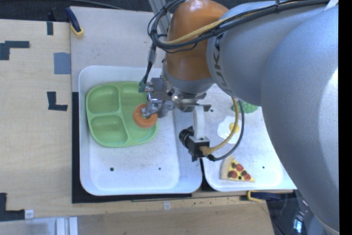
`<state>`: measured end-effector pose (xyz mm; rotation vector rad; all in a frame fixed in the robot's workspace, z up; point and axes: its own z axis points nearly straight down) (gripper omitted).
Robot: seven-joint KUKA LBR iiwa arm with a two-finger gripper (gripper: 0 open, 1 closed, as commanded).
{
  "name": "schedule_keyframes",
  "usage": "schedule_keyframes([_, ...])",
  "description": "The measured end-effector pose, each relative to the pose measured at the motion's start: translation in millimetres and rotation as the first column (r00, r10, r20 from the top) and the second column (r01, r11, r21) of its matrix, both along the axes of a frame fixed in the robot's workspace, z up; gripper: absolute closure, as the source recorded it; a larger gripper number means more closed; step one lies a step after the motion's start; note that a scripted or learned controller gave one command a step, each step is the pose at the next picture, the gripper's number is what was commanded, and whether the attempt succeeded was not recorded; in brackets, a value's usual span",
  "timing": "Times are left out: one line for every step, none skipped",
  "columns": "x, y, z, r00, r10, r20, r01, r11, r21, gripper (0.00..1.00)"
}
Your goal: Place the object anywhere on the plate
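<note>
A green divided plate (113, 115) lies in the left white bin (129, 176). An orange round object (142, 118) rests on the plate's right side. My gripper (148, 111) hangs right over that orange object, its tip touching or just above it. The big grey arm with its orange band (192, 41) covers most of the right half of the view.
The right bin (269, 176) holds a pizza slice toy (236, 171), a pale yellow-white piece (226, 129) and a green thing (250, 108) partly hidden by the arm. A yellow-handled tool (75, 23) lies on the bench at the upper left.
</note>
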<state>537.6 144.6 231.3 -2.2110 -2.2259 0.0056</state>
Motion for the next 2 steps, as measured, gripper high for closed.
schedule_keyframes([-20.9,56.6,3.8,1.0,0.002,0.002,-0.002,1.0,0.001,1.0])
schedule_keyframes([-19.4,52.8,3.8,1.0,-0.003,0.002,0.003,1.0,-0.001,0.0])
